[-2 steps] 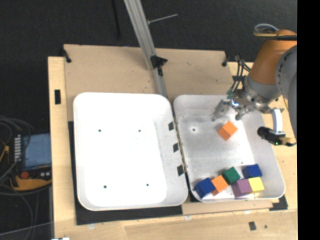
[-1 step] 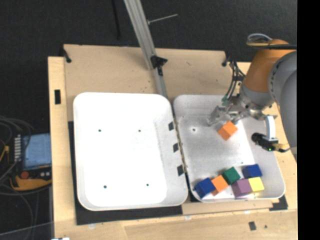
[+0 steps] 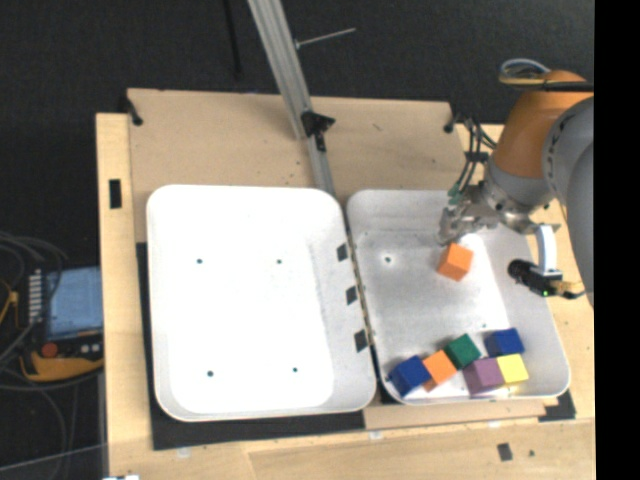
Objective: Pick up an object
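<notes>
Tool (image 3: pixel 458 230) hangs just above orange cube (image 3: pixel 455 262) — grip state unclear; cube looks light, rigid — take opposite flat faces.

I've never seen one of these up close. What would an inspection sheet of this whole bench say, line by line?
Surface: wooden bench bearing a left bin and a right bin, side by side.
Job's things: orange cube just under the gripper; six cubes clustered at the right bin's near edge.
Clutter: nothing seen.
Grippers: gripper over the right bin's far part, just above the orange cube; grip unclear.
Cables: wires along the wrist; cords left of the bench.
Surroundings: slanted metal pole; blue box at the left.
</notes>
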You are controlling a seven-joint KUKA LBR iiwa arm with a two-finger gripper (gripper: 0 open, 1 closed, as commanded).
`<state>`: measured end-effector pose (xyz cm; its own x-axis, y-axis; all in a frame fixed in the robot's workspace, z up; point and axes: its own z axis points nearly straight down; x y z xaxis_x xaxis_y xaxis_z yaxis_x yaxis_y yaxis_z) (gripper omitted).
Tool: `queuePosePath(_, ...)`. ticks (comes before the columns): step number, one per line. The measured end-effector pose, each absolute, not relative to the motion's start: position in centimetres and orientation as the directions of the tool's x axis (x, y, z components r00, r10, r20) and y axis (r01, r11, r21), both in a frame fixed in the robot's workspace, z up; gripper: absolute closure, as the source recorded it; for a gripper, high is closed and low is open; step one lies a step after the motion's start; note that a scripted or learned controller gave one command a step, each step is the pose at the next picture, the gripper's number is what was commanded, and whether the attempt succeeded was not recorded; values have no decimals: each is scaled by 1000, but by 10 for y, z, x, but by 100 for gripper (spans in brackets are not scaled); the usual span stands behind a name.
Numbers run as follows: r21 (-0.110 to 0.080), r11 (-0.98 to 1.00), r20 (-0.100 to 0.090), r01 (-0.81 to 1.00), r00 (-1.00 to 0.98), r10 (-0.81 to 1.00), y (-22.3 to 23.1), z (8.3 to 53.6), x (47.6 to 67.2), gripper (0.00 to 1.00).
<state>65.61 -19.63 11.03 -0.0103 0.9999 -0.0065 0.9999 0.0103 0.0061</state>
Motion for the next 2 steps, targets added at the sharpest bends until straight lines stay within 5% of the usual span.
queuePosePath(2,7,8,-2,1000,-8,1000,-203,219,666,100)
